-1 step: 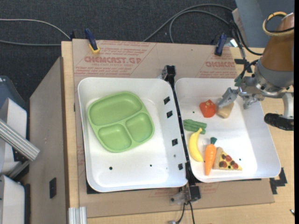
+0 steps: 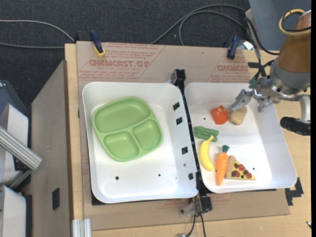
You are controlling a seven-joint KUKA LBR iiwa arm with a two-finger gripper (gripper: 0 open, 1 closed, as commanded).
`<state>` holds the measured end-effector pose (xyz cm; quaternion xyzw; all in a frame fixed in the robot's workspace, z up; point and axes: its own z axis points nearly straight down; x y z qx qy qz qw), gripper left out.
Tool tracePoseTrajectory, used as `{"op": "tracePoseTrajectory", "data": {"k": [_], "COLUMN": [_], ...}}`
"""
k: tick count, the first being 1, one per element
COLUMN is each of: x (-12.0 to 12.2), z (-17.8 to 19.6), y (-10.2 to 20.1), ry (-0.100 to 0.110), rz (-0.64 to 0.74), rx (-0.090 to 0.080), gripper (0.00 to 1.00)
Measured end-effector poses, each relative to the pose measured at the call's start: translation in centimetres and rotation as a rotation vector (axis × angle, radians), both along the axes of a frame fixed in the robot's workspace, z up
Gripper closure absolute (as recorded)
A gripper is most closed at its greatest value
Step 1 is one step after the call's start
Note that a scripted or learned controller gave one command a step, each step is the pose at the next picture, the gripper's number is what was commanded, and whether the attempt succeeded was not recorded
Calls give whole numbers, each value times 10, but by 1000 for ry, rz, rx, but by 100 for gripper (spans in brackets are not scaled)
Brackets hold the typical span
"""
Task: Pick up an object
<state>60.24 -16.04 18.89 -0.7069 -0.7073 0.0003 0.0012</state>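
Bright, even overhead light, soft shadows, mild glare on the white bins (image 2: 98, 181), slightly soft focus, no visible edge distortion.

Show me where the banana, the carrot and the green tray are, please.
banana (image 2: 206, 154): camera view, middle of its curved body.
carrot (image 2: 221, 168): camera view, orange body.
green tray (image 2: 127, 127): camera view, ridge between its compartments.

Two bins (image 2: 98, 181); one tray (image 2: 127, 128); six foods (image 2: 219, 114)

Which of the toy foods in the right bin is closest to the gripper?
The beige piece, right at the gripper; the red tomato lies just left of it.
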Motion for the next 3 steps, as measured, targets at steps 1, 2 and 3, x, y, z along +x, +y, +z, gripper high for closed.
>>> {"op": "tracePoseTrajectory", "data": {"k": [1, 2, 3], "x": [-7, -7, -6], "z": [-62, -107, -93], "y": [-1, 0, 0], "ry": [7, 5, -2], "rz": [-1, 0, 0], "rx": [2, 1, 0], "gripper": [0, 0, 100]}}
